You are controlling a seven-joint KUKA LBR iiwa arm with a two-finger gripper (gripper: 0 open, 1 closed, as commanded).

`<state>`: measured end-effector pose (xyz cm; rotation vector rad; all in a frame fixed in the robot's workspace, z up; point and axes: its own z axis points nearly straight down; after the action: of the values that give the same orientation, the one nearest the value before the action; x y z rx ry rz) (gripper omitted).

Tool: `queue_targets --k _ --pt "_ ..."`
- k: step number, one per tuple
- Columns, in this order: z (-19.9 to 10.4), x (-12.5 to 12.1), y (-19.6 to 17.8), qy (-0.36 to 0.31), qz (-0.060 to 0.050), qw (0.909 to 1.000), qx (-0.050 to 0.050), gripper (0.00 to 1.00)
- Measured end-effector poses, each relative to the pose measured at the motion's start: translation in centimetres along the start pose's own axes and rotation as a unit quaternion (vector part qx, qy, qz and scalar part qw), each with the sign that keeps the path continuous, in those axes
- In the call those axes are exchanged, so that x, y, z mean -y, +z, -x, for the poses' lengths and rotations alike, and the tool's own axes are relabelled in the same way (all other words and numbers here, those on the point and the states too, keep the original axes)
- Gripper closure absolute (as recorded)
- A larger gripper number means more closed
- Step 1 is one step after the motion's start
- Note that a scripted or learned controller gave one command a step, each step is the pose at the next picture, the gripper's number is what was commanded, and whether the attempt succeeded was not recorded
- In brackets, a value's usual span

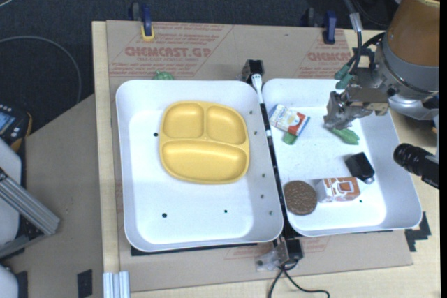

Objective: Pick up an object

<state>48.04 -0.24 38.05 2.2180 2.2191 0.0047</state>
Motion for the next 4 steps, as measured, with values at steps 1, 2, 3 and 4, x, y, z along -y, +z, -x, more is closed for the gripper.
queue_targets --k 1,2,3,4 --pt "0.0 -0.1 -1.0 0.0 0.001 1.0 0.0 1.0" --pt "7.8 0.2 3.5 0.004 -0.005 1.0 0.0 1.0" --pt "17.2 0.1 -9.9 0.005 0.007 1.0 0.005 1.0" --pt "13.2 0.1 -1.2 -0.001 -0.006 1.0 -0.002 1.0"
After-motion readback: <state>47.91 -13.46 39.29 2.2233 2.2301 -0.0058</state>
